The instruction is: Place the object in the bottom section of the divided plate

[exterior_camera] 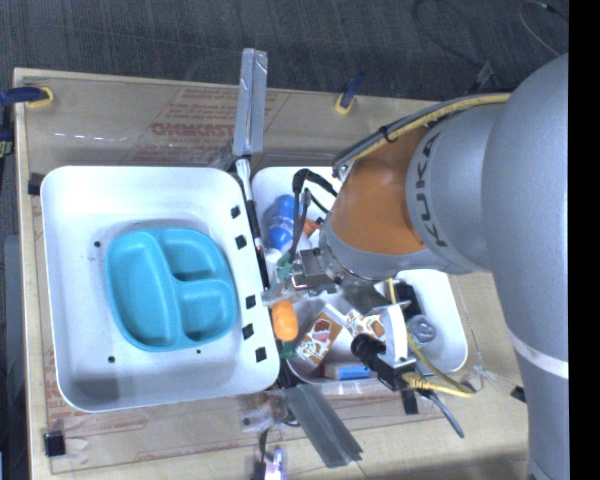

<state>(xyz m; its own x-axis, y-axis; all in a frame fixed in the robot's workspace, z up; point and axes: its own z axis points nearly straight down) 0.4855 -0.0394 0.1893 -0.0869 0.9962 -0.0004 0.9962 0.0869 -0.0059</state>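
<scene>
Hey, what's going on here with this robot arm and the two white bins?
A grey and orange KUKA arm reaches in from the right over the right bin, which holds a jumble of small things, among them a blue bottle and an orange object. Its hand is low among that clutter. In the left bin lies a blue divided plate, with nothing in its sections yet.

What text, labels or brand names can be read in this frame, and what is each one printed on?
"KUKA": on the grey arm, just beside its orange band, letters running sideways in the view.
Red print, roughly "CHEMCAST": on the clear sheet over the bench, behind the bins; faint, and the smaller lines around it are too blurred to read.
Printing on the snack packet in the right bin: too small to read.
</scene>
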